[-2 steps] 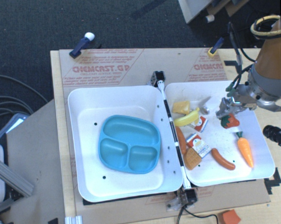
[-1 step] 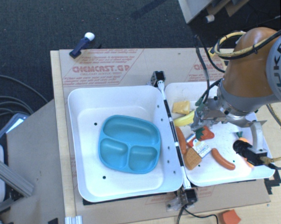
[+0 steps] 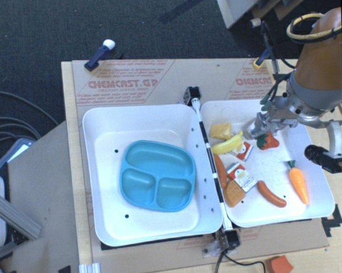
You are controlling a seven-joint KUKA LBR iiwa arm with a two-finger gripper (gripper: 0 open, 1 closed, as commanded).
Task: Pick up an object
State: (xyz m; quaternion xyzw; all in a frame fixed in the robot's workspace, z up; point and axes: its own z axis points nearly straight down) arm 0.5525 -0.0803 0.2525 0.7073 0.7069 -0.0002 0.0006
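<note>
Arm [image 3: 320,58] reaches in from the right over the right bin [image 3: 324,211]. Gripper [image 3: 261,126] sits low over the far-middle of that bin, just beside a small red piece [image 3: 267,140] and near the banana [image 3: 228,143]. Cannot tell from this angle whether the tool is spread or pressed together; nothing is seen pinched.

Candidates all lie in the right bin: yellow block [image 3: 220,130] at the far left, banana just near of it, a red-and-white carton [image 3: 243,151], a second carton [image 3: 240,175] on a cracker [image 3: 233,194], a long sausage [image 3: 219,168] against the left wall, a shorter sausage [image 3: 271,193] in the near middle, carrot [image 3: 298,182] at the right. Left bin [image 3: 98,164] holds a blue tray [image 3: 157,175].

Judgement: approach stage, no grasp confirmed. Closest target is the red piece.

To do it well:
- Centre over the red piece before descending; it is small and likely to slip sideways.
- Keep off the banana and the carton next to it, so only one item is caught.
- Close across the narrow axis, then lift straight up and check it comes up too.
- Fallback: carrot or short sausage, each lying apart from the clutter.
</note>
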